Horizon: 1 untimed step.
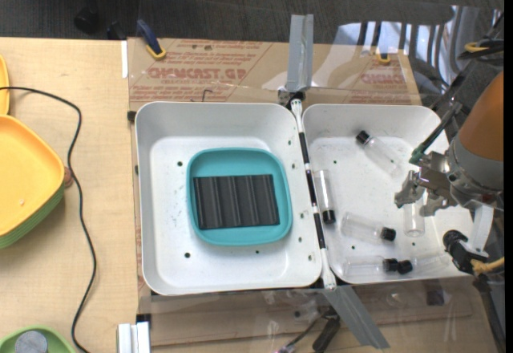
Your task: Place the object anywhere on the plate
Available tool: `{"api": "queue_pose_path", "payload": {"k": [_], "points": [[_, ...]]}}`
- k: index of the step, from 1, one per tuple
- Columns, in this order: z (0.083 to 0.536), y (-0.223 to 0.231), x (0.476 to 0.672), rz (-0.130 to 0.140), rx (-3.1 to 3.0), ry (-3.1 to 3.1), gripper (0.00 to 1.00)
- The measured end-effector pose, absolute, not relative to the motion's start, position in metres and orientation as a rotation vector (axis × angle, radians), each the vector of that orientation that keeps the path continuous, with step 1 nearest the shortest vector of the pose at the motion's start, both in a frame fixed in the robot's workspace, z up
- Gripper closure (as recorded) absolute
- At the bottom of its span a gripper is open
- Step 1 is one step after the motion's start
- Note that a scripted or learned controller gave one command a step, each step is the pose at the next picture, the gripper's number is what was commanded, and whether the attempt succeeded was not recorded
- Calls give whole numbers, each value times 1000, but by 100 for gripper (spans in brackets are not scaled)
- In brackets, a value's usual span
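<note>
A teal square plate (239, 197) with a dark ribbed centre lies in the left white bin (160, 207). Several clear plastic vials with black caps lie in the right bin (346, 123). One vial (378, 148) is near the back and another (320, 189) runs along the left wall. A third vial (362, 227) lies in the middle, and one more (377, 267) sits near the front. My gripper (412, 195) hangs low over the right side of the right bin, just above a further upright-looking vial (414, 221). Nothing is seen held.
A metal divider (311, 183) separates the two bins. Brown cardboard (208, 71) lies behind them. Yellow and green dishes (24, 183) and a black cable (80, 183) rest on the wooden bench at the left.
</note>
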<state>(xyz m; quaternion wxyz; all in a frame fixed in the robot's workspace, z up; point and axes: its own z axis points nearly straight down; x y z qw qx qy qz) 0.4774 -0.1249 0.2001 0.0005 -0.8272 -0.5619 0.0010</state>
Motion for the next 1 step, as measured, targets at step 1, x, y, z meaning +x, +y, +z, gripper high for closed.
{"api": "queue_pose_path", "payload": {"k": [1], "points": [[200,-125,477,4,-2597,-1765,0]]}}
